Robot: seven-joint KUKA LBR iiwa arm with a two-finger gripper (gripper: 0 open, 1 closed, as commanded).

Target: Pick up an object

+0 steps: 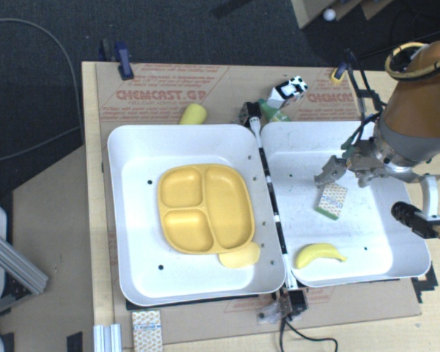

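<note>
A small green and white patterned sponge (pixel 331 200) lies tilted in the middle of the right bin (pixel 396 262). A yellow banana (pixel 319 255) rests near that bin's front left corner. My gripper (pixel 348 173) hangs just behind the sponge, a little to its right. Its fingers (pixel 329 171) are spread open, and nothing is between them. The grey arm with its orange band (pixel 418 105) comes in from the right.
The left bin (pixel 132 196) holds a yellow divided plate (pixel 205 207), with a pale yellow piece (pixel 240 256) at its front edge. Behind the bins on the bench are a yellow object (pixel 193 114), a black and white toy (pixel 290 88) and a blue clamp (pixel 122 61).
</note>
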